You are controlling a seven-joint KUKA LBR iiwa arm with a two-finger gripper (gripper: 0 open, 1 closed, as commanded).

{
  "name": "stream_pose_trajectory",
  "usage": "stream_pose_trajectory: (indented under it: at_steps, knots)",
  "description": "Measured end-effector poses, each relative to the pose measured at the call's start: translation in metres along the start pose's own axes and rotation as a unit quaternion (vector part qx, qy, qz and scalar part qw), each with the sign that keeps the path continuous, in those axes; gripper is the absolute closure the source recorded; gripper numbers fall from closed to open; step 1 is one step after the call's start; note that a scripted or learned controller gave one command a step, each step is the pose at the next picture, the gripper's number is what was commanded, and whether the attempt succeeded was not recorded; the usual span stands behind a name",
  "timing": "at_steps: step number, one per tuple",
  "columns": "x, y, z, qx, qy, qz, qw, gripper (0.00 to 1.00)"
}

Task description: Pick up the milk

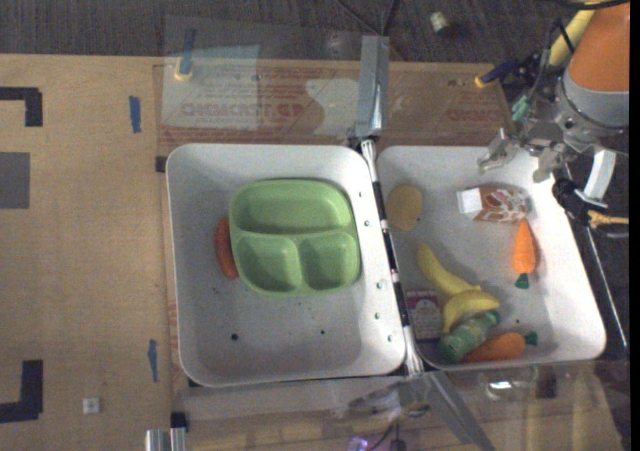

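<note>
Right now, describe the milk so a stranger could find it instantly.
Look in the right-hand shallow white bin, near its far edge. The small brown-and-white milk carton lies on its side, just left of the orange toy carrot. It is the sole boxy item among rounded toy foods.

I've got open white floor around the milk (493, 203) on its near and left sides, good room to come in there. The carrot (524, 248) lies just beside its lower right, the closest thing in the way. The right bin's far wall (450, 150) runs close behind it. The round yellow piece (405, 206) sits well off to the left by the divider. Bananas (455, 292), a green bottle (468, 335) and a second carrot (497, 347) crowd the near corner, well apart from it.
</note>
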State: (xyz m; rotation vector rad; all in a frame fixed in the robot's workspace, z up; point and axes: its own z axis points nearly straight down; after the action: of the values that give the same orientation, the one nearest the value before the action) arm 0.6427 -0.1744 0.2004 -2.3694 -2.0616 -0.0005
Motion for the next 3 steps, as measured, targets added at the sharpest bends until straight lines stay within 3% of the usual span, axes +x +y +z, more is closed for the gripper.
stream_pose_trajectory:
  at_steps: [1, 2, 3]
  knots:
    - [-0.015, 0.028, 0.075, -0.002, -0.001, -0.012, 0.9999, 0.0]
    - [-0.006, 0.013, 0.114, -0.001, -0.001, -0.079, 0.9968, 0.0]
    - [-0.007, 0.015, 0.101, -0.005, -0.001, -0.079, 0.9969, 1.0]
